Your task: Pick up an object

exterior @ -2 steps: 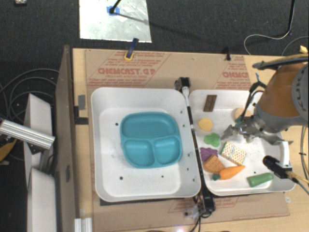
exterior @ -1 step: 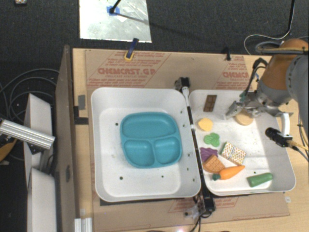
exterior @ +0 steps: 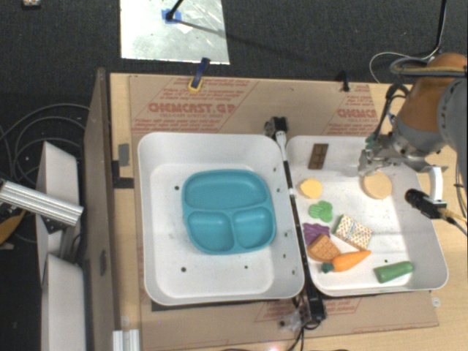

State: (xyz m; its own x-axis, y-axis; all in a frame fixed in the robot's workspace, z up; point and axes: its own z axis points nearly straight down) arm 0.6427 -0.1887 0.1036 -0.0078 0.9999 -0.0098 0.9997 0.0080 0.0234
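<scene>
Reaching in from the right, the gripper (exterior: pixel 376 164) hangs over the right bin (exterior: pixel 431 258), just above a tan round piece (exterior: pixel 378 187); whether it touches the piece cannot be told. Toy foods cluster nearer the bin's front, among them a carrot (exterior: pixel 349 260). The left bin (exterior: pixel 157 225) holds a blue divided tray (exterior: pixel 228 210).

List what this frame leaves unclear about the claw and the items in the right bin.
- Claw: its tips sit above the tan disc, and the wrist body hides whether they touch it.
- Arm: cut off by the frame's right edge.
- Purple piece: partly covered by the brown wedge; its shape is unclear.
- Patterned block: print too small to read.
- Dark bar: too small to identify.
</scene>
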